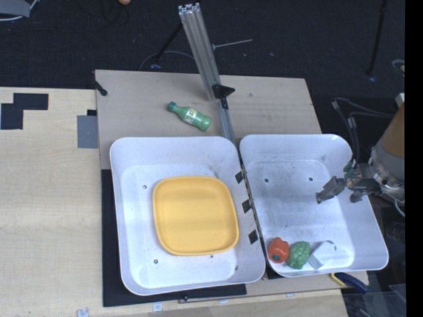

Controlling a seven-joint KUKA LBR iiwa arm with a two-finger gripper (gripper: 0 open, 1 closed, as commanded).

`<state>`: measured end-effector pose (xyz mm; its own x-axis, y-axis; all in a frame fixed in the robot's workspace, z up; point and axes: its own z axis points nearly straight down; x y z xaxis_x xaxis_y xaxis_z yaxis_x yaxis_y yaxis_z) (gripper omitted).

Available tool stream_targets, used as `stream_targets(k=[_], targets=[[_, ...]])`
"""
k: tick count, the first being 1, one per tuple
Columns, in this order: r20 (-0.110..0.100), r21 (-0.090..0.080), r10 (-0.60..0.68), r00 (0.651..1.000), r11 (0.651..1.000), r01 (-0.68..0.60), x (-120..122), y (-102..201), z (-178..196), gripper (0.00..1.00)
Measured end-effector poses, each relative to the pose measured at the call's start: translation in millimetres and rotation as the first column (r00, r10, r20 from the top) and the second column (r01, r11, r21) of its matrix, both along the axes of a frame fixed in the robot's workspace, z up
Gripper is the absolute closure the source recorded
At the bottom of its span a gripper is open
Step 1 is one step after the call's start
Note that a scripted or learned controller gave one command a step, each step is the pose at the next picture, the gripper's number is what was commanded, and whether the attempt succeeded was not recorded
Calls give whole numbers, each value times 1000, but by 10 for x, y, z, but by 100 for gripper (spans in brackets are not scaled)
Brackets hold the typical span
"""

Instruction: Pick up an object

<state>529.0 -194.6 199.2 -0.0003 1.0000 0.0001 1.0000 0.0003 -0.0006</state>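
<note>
My gripper (344, 193) hangs over the right edge of the right bin (291, 152). It is open, one dark finger (326, 193) pointing left and the other by the bin's rim, and nothing sits between them. In the bin's front corner lie a red pepper-like toy (278, 249), a green lumpy toy (299, 254) and a small grey-white piece (317, 257), all well below and left of the gripper. A yellow square plate (195, 214) lies flat in the left bin (125, 177).
A green bottle (190, 115) lies on its side on the bench behind the left bin. A slanted aluminium post (205, 48) rises from behind the seam between the bins. Black clips (246, 205) line that seam.
</note>
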Motion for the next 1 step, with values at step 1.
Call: stream_targets(k=[1], targets=[[-5,1,1,1000,1000,-1,-37,43,-623,0]])
